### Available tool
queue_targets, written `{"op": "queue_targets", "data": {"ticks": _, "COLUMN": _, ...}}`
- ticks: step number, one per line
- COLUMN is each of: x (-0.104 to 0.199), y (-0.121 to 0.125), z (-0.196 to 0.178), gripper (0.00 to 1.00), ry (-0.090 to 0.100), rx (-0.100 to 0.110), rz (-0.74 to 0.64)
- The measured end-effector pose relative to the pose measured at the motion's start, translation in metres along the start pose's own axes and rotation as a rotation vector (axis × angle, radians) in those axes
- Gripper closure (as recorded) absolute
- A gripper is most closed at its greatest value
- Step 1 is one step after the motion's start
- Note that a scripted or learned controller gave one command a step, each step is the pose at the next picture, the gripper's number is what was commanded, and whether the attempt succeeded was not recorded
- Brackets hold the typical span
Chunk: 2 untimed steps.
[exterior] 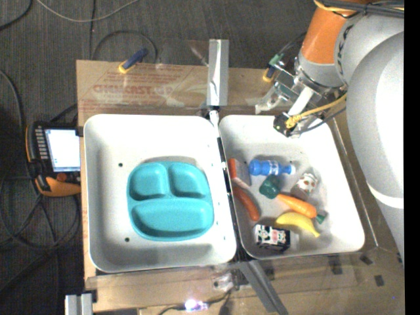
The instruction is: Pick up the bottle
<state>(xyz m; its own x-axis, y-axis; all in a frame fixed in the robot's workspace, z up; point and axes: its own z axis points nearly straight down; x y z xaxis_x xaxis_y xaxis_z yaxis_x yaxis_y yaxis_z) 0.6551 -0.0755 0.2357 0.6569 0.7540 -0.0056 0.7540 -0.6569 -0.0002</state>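
1. In the right bin (342, 176), the blue bottle (268, 168) lies on its side, near the middle.
2. Over that bin's far edge, the gripper (287, 107) hangs well apart from the bottle; from my remote feed I cannot make out whether it is spread or closed.
3. Just beside the bottle I see a dark green block (269, 189), with a carrot (298, 205) and a banana (298, 223) nearer the camera.
4. A teal divided tray (172, 199) sits in the left bin (105, 176).

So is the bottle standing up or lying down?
Lying down: the blue bottle shows its whole length flat on the floor of the right bin.
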Motion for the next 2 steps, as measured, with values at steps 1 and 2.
{"op": "queue_targets", "data": {"ticks": 1, "x": -0.046, "y": -0.011, "z": 0.143, "gripper": 0.00, "ry": 0.004, "rx": 0.003, "rz": 0.071}}
{"op": "queue_targets", "data": {"ticks": 2, "x": -0.078, "y": -0.039, "z": 0.145, "gripper": 0.00, "ry": 0.013, "rx": -0.012, "rz": 0.178}}
